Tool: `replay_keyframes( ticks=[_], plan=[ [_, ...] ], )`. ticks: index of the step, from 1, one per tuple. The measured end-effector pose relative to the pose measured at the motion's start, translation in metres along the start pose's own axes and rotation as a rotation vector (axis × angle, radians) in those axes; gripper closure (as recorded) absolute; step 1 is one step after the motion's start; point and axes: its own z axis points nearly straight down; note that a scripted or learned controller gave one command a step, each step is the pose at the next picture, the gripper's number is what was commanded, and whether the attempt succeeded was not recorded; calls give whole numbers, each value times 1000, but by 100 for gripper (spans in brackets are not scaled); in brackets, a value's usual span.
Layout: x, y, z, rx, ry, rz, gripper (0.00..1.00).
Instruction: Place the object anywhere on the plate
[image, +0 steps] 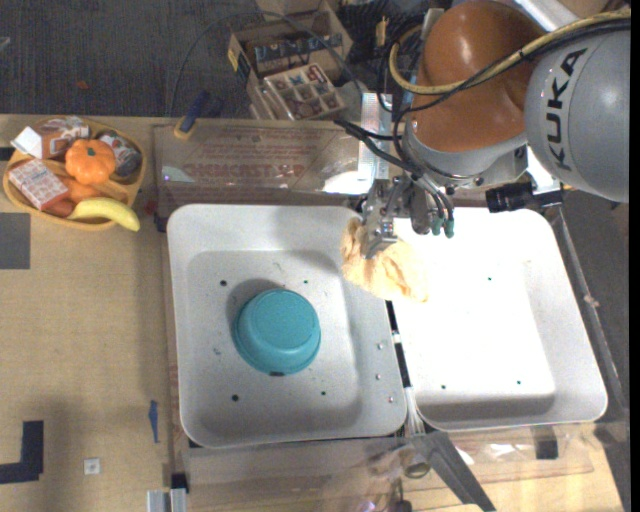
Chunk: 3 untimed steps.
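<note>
A teal round plate (278, 330) lies in the middle of the left white bin (200, 250). A crumpled pale yellow, cloth-like object (388, 270) hangs over the seam between the two bins, up and to the right of the plate. My gripper (379, 236) comes down from the upper right and is shut on the object's top edge, which sits between the fingers. The object looks lifted, with its lower part dangling over the left edge of the right bin (500, 330).
A clear plastic wall (260, 165) stands behind the left bin. A basket of toy fruit (72, 180) with a banana sits at the far left of the bench. Cables and a box (295, 65) lie beyond the back edge.
</note>
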Motion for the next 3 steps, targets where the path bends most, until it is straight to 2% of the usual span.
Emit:
replay_keyframes(
  ticks=[1, 2, 3],
  plan=[
    [13, 52, 9, -1, 0, -76, 100],
    [39, 96, 17, -1, 1, -77, 100],
    [38, 95, 16, -1, -1, -76, 0]
  ],
)
